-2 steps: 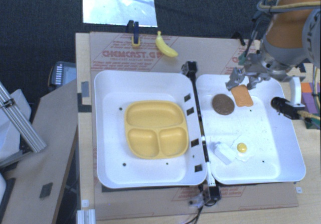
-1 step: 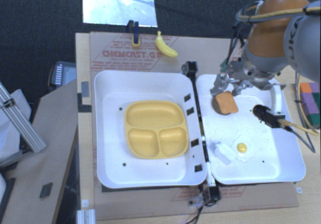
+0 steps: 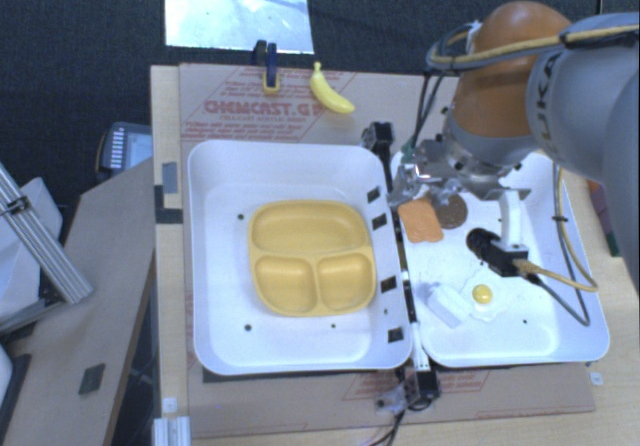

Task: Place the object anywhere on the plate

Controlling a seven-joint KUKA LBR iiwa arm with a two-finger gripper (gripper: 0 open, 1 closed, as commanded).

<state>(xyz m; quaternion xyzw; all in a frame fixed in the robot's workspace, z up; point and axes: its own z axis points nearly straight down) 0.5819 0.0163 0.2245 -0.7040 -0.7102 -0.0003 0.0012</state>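
Gripper (image 3: 428, 186) over toast (image 3: 421, 223); yellow plate (image 3: 308, 256) left bin.

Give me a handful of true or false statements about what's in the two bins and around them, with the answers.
1. The yellow plate lies in the left bin. True.
2. The banana lies on the plate. False: it lies on the cardboard behind the bins.
3. The fried egg lies in the right bin. True.
4. The plate has one undivided well. False: it has three compartments, one large and two small.
5. The orange slice of toast lies in the right bin near the divide between the bins. True.
6. The gripper hangs over the left bin. False: it is over the right bin, by the toast.
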